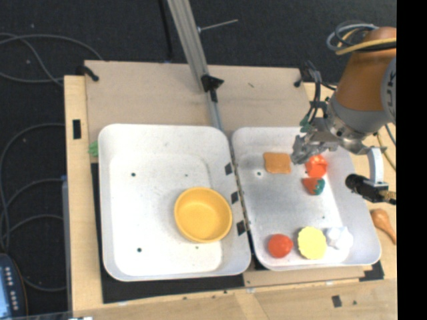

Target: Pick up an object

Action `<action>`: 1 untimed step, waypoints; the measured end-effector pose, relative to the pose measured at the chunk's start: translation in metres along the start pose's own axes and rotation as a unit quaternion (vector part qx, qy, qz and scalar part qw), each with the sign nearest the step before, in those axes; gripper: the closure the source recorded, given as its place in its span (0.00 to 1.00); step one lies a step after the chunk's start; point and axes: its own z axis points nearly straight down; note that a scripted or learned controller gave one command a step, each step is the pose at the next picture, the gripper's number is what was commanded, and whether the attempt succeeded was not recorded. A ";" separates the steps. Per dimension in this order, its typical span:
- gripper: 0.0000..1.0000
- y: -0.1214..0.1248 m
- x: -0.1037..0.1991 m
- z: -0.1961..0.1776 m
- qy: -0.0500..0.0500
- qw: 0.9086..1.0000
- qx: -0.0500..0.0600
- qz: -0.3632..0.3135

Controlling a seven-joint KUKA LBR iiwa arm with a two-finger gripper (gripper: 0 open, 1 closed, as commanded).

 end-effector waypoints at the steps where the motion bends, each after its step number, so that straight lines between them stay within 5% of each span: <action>1: 1.00 -0.012 0.043 0.002 -0.001 1.000 0.001 0.001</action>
